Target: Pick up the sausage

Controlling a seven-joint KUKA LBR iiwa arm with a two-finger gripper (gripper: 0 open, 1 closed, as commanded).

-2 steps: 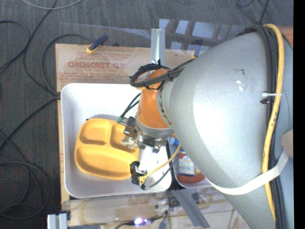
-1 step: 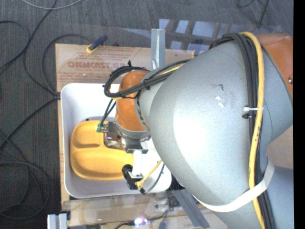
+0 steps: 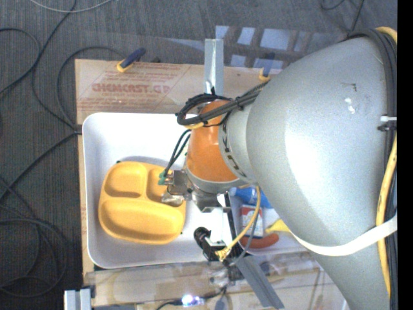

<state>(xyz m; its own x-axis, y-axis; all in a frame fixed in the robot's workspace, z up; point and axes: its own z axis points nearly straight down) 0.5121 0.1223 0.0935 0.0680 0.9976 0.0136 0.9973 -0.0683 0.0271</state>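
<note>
brightness: pretty even and bright overall, nothing murky
glare: the white bin (image 3: 129, 131) is close to blown out, its floor shows hardly any texture
sheen: soft broad highlight across the big grey arm (image 3: 316, 147), so the light looks to sit overhead
shadows: a soft one hugs the yellow tray (image 3: 139, 202) on its upper left edge, darker under the orange band (image 3: 206, 150)
sharpness: a bit soft everywhere, the lettering on the cardboard (image 3: 129, 88) is smeary, floor cables stay readable
bottom edge: a tiny blue-white light flares out near the clutter there
</note>
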